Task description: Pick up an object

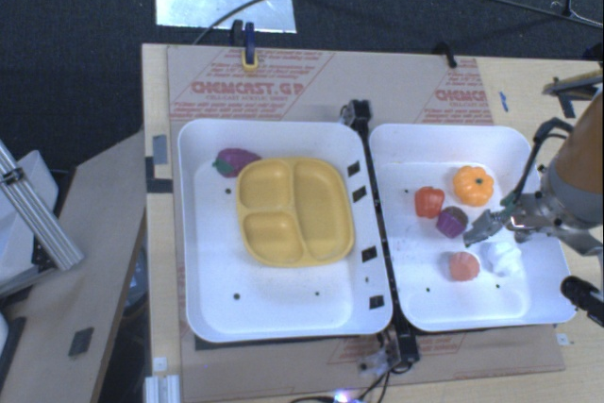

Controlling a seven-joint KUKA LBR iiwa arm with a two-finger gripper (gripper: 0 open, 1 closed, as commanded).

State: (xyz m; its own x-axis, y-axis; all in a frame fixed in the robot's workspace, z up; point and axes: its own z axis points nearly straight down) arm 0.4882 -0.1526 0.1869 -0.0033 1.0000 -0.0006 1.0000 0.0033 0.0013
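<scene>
The objects to pick lie in the right bin (pixel 415 297): an orange pumpkin (pixel 473 185), a red pepper (pixel 429 201), a purple piece (pixel 452 222), a pink piece (pixel 463 266) and a white piece (pixel 502 258). We see the end effector (pixel 488 229) over this same bin, reaching in from the right side. Its dark tip is just beside the purple piece, on the right of it, and directly above the white piece in the view. The pumpkin is a little further up from the tip, and the pink piece is near, lower and to the left. The red pepper is on the far side of the purple piece from the tip. We cannot tell if the end effector is released or clenched, and we see nothing between its parts.

The left bin (pixel 208 297) carries a yellow divided plate (pixel 294 210) in its middle. A purple eggplant toy (pixel 234 161) lies at the upper left corner of the plate, touching its rim. Both bins stand side by side on the worktop (pixel 283 85), which is covered by a printed board.
</scene>
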